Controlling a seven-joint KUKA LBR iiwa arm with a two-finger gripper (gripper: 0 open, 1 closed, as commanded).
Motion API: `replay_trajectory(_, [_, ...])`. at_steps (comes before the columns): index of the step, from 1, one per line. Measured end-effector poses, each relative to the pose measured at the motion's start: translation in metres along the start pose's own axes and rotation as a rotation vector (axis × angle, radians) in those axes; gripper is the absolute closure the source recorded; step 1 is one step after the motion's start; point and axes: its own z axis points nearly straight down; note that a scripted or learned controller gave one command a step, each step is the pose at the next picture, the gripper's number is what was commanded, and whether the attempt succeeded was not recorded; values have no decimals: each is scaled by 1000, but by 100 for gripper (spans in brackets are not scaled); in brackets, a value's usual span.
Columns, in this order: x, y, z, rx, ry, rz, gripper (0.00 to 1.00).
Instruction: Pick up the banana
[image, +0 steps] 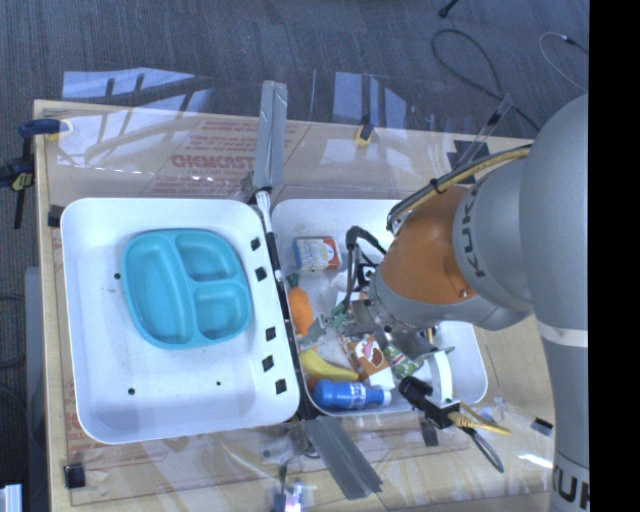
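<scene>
1. A desk (120, 140) carries two shallow white bins side by side, seen from above at a slant. The left bin (90, 390) holds a blue divided tray (187, 287).
2. The right bin (472, 378) is crowded. The banana (322, 364), yellow, lies near the bin's front left corner, close to the wall between the bins.
3. Just in front of the banana, touching or nearly so, lies a blue bottle (350, 396). An orange thing (300, 310) sits behind it, and a small carton (315, 254) lies farther back. A red printed packet (368, 355) lies just right of the banana.
4. The grey arm (520, 240), with its orange band, reaches in from the right and covers much of the right bin. Its hand (375, 335) is low among the clutter, beside the banana. Whether it is open or closed cannot be told, and nothing is visibly gripped.
5. Judged step: the approach, with the grasp not yet made.
6. The next move likely calls for centring over the banana and closing on it alone, clear of bottle and packet.
</scene>
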Motion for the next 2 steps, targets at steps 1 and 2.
replay_trajectory(1, [5,-5,17,-30,-24,-29,0])
replay_trajectory(2, [0,-5,17,-31,-18,-36,0])
